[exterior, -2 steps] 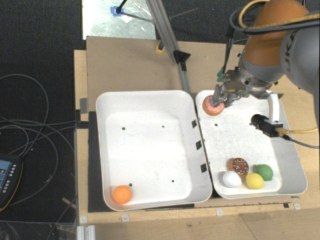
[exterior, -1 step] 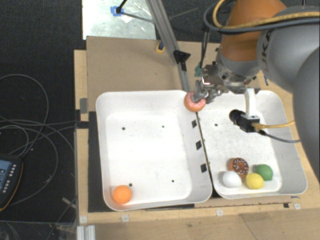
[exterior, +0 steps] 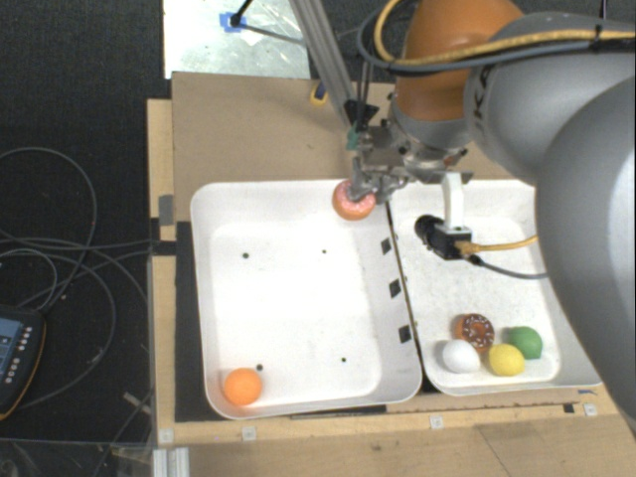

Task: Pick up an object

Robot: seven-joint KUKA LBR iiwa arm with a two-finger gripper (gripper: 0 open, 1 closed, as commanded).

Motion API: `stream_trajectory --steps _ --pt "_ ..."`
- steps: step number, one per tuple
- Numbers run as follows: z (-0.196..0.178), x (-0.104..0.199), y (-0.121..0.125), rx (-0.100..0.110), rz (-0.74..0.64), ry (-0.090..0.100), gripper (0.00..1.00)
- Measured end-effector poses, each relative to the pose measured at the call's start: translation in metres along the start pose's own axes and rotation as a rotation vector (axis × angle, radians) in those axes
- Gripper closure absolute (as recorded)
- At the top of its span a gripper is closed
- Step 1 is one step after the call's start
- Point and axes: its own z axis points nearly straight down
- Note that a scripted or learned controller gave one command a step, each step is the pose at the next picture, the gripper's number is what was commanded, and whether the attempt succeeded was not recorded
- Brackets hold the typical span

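Gripper [exterior: 366,182] poised at far right corner of left bin [exterior: 214,266], directly over pink frosted doughnut [exterior: 353,203] touching its lower end; finger opening and any hold on doughnut impossible to tell; straight descent judged sufficient, no sideways correction needed.

white bins [exterior: 298,405], pink doughnut [exterior: 353,204], orange ball [exterior: 241,387], green ball [exterior: 525,342], yellow ball [exterior: 506,360]

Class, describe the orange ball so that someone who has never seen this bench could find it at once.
Start at the left white bin, the larger-looking of the two side by side. Go to its near left corner, where the orange ball sits alone. It is plain orange and far from the pink doughnut under the gripper at the bin's far edge.
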Motion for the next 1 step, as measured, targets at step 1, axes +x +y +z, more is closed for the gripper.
stream_trajectory --steps 1 --pt "-0.0007 -0.0029 -0.0002 0.0 0.003 -0.002 0.0"
